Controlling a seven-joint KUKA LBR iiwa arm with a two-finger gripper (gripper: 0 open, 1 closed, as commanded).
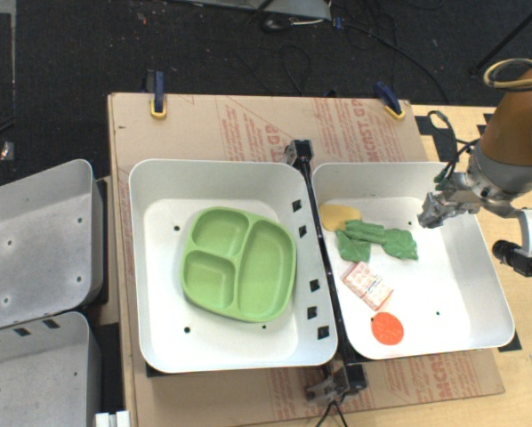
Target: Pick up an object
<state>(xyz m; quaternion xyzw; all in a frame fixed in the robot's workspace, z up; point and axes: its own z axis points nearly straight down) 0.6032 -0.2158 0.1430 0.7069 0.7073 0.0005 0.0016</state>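
Gripper (431, 213) hovers low over the right bin (479, 265), nothing visibly between its tips; whether it's parted or clenched, I cannot tell. Just left of it lies the green cloth (379, 238); farther left the yellow piece (340, 214), possibly a chip.

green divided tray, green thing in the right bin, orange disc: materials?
Green divided tray: looks like moulded plastic, smooth with a soft sheen, with rounded compartment walls. Green thing: probably cloth or soft rubber, going by its crumpled, irregular outline and matte look; hard to say which. Orange disc: flat, matte, even colour; maybe plastic or foam, too small to tell.
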